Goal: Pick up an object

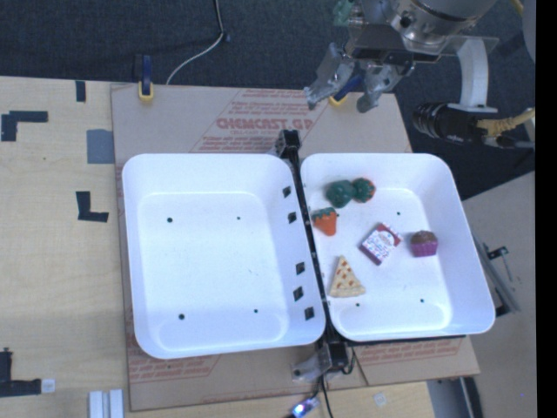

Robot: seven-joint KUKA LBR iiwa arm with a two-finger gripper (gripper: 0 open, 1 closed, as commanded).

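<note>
Camera view shows my two-finger gripper parked above the right white bin's far rim, jaws spread and empty, so the red patterned packet stays unobstructed for picking.

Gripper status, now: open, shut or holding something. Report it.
Gripper: open, fingers spread, nothing between them, high above the right bin's far edge.

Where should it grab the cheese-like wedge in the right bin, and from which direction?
Judging by its pose, take the yellow wedge across its narrower upper half, straight down from above. It lies flat, tip pointing up the view, close to the divider, so set the gripper fingers along the divider, not across it.
</note>
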